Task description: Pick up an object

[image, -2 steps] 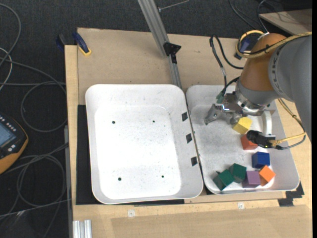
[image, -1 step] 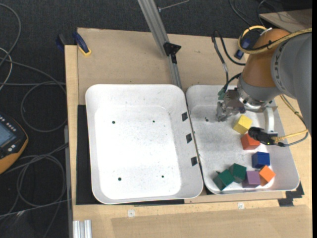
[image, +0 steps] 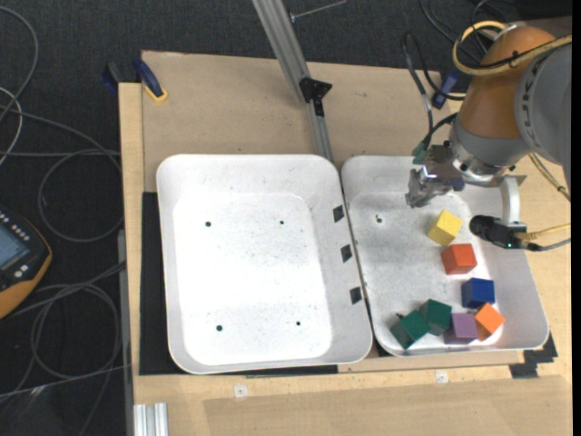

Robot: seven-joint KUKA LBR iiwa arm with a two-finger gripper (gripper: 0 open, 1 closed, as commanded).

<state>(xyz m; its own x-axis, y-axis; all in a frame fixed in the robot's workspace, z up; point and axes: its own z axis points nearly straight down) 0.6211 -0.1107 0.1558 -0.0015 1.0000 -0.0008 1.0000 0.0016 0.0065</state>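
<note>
Gripper (image: 423, 189) sits over the far part of the right bin (image: 390, 271), near that bin's back wall. Finger state: cannot tell, the tips are too small and dark against the wrist to read. Nothing visible in its grasp.

Candidate objects, all in the right bin: yellow block (image: 445, 227) just beside the gripper, toward the near side and slightly right; red block (image: 459, 258) next along; blue block (image: 478, 292), orange block (image: 489, 319), purple block (image: 464, 325) and two green blocks (image: 423, 321) clustered at the near corner. Left bin (image: 182, 243) holds no blocks.

Judgement: the yellow block is the best target, since it is closest and stands apart from its neighbours. It lies tilted, so align the fingers with two flat faces, centre over it, descend fully, then close before lifting
</note>
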